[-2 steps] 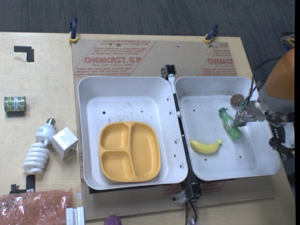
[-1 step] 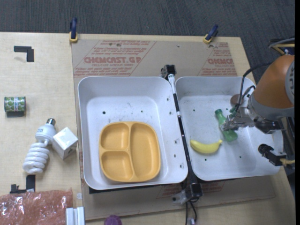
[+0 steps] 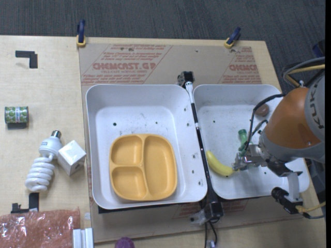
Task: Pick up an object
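I had the gripper (image 3: 241, 161) low in the right bin (image 3: 227, 94), at the banana (image 3: 219, 165)'s right end, presumably to grasp it; I could not tell its opening; the yellow tray (image 3: 143, 166) sat in the left bin (image 3: 103, 102).

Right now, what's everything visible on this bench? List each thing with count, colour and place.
bins: 2, white, side by side mid-bench
divided plate: 1, yellow-orange, left bin
banana: 1, yellow, right bin, beside end effector
green object: 1, right bin, partly hidden
brownish object: 1, right bin, too small to identify
spiral bulb: 1, white, left of bins
cube: 1, white, beside bulb
small can: 1, green, far left
clamps: 2, blue-yellow, board's far edge
arm: 1, grey with orange band, over right bin
end effector: 1, near banana's end
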Tool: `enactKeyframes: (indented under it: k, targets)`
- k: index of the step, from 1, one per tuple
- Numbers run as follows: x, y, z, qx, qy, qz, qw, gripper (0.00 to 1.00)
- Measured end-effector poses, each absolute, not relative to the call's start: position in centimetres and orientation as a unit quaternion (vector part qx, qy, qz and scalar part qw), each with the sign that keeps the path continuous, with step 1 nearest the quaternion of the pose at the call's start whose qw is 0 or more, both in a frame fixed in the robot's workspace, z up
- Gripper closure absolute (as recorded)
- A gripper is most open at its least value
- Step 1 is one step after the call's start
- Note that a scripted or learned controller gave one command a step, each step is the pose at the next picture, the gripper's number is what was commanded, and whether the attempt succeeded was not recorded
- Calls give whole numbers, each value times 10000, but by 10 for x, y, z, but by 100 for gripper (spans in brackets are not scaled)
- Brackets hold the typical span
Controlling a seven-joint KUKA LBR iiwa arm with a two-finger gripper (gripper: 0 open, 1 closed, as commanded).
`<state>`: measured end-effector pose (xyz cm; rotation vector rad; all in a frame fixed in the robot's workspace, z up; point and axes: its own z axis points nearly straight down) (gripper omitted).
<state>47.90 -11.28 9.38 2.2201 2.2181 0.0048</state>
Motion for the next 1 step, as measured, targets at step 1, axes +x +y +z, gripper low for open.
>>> enactKeyframes:
  k: [1]
  targets:
    - [571,-131,93,7067,7075,2,8,0]
